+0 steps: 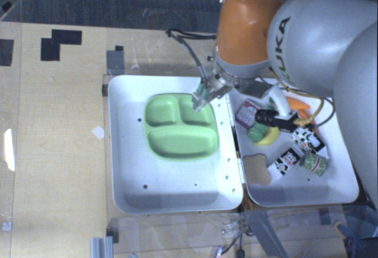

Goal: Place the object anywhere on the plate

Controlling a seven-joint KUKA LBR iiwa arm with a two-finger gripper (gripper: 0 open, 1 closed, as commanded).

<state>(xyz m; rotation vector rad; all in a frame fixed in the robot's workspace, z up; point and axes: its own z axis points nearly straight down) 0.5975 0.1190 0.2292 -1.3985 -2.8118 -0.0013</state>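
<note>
We see the gripper (201, 99) poised over the upper right corner of the green plate (180, 127) in the left bin (127, 150). Whether its jaws are open or closed on anything we cannot tell; the tip is too small and blurred. Candidate objects sit in the right bin (342, 186): a yellow toy (266, 136), a small can (313, 163), a brown disc (257, 169). We judge them light and rigid, best pinched across their narrow sides.

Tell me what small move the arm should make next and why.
Probably lower a little over the green divided plate's upper right compartment and release there. The hand hangs above that corner, with what looks like a small greenish piece at its tip; whether it is truly gripped is unclear.
</note>
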